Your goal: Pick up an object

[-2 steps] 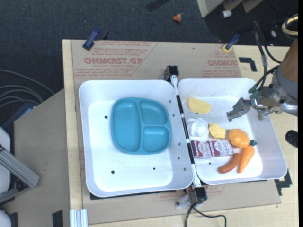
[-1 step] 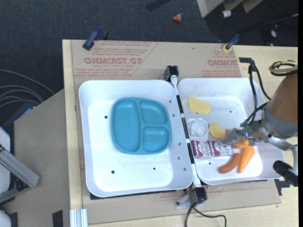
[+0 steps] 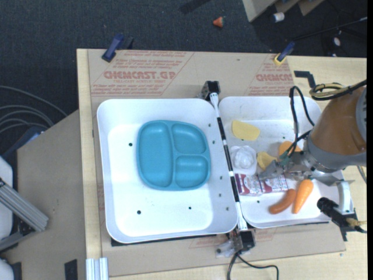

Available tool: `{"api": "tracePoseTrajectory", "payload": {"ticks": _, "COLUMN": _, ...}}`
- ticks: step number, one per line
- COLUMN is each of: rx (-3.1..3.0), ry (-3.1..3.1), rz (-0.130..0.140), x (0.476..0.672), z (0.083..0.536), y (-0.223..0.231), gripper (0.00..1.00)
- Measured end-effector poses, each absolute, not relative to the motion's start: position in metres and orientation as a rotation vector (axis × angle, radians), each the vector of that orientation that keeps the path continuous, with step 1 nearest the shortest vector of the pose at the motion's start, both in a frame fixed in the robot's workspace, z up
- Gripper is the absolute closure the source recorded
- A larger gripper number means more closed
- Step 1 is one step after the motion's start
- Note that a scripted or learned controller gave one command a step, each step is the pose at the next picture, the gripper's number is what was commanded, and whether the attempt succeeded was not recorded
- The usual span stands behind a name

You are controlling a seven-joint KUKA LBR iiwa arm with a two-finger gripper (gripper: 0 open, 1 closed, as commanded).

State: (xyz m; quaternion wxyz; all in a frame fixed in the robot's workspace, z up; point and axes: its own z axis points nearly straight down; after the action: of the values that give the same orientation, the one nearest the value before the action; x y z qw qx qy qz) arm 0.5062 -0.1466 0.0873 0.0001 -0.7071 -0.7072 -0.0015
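The right white bin (image 3: 256,104) holds several small items. A yellow wedge (image 3: 245,130) lies at its back and a clear crumpled plastic piece (image 3: 243,157) by its left wall. A small yellow chunk (image 3: 266,158) and an orange bit (image 3: 285,148) sit near the middle. A red-and-white packet (image 3: 261,186), an orange carrot (image 3: 302,195) and a darker orange sausage shape (image 3: 281,202) lie at the front. My gripper (image 3: 278,168) is low over the middle of this bin, just above the packet and beside the yellow chunk. The arm's wrist hides the bin's right part.
The left white bin (image 3: 116,156) carries a blue divided tray (image 3: 173,154). A black rail (image 3: 224,150) runs between the two bins. Cables (image 3: 300,107) loop over the right bin's back corner. Clamps sit on the bench's back edge.
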Motion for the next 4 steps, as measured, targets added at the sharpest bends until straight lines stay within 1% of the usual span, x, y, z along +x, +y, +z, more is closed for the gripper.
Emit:
{"api": "tracePoseTrajectory", "payload": {"ticks": 1, "rx": -2.227, "ry": -2.224, "rz": -0.01, "x": 0.508, "z": 0.098, "y": -0.147, "gripper": 1.0}}
{"api": "tracePoseTrajectory", "payload": {"ticks": 2, "rx": -2.227, "ry": -2.224, "rz": -0.01, "x": 0.508, "z": 0.098, "y": -0.147, "gripper": 0.0}}
{"api": "tracePoseTrajectory", "payload": {"ticks": 3, "rx": -2.227, "ry": -2.224, "rz": -0.004, "x": 0.513, "z": 0.087, "y": -0.132, "gripper": 0.0}}
{"api": "tracePoseTrajectory", "payload": {"ticks": 4, "rx": -2.238, "ry": -2.227, "rz": -0.008, "x": 0.515, "z": 0.099, "y": -0.134, "gripper": 1.0}}
